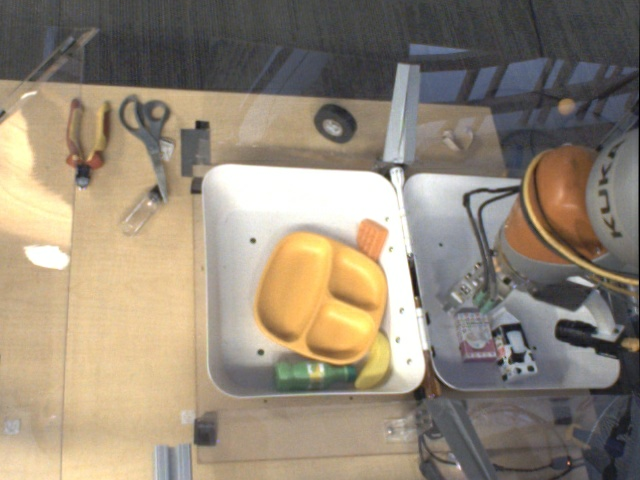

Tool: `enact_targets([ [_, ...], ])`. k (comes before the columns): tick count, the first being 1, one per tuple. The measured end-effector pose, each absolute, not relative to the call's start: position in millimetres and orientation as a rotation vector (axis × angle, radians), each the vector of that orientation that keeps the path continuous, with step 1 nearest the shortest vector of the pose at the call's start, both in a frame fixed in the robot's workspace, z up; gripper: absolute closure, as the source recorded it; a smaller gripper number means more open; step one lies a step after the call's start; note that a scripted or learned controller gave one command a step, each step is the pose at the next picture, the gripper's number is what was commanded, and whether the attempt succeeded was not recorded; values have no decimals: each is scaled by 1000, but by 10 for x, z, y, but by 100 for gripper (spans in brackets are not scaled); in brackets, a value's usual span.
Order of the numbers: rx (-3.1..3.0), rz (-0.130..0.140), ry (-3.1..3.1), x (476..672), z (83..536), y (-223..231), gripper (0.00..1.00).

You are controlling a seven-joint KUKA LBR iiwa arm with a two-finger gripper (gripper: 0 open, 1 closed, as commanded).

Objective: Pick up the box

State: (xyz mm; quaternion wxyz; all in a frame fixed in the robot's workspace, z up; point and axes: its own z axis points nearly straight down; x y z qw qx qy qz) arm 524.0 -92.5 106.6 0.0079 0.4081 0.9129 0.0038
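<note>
Camera view looks down on two white bins on the table. The box [477,334], a small flat carton with a pinkish printed face, lies in the right bin [440,228] near its front edge, just beside a small white and black item [517,352]. The gripper [483,294] hangs directly over the box's upper end, close to it or touching; whether the jaws are open or closed cannot be told from this slant, and nothing is visibly held between them.

By its look, the box is light, thin card: stiff enough across its short width, but likely to dent if squeezed hard, and its glossy print may slide. Lying flat, it offers little height, so the best hold is probably across the narrow sides, low against the bin floor.

The left bin [230,268] holds a yellow divided tray [320,295], an orange piece [372,236], a green bottle [312,373] and a banana [377,361], well apart from the box.
</note>
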Motion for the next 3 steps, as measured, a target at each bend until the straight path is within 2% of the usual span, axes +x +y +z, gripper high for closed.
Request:
enact_targets([
  [1, 1272, 18, 2847, 5273, 1182, -915, 100],
  [2, 1272, 18, 2847, 5272, 1182, -915, 0],
  [3, 1631, 10, 2659, 4932, 912, -914, 0],
])
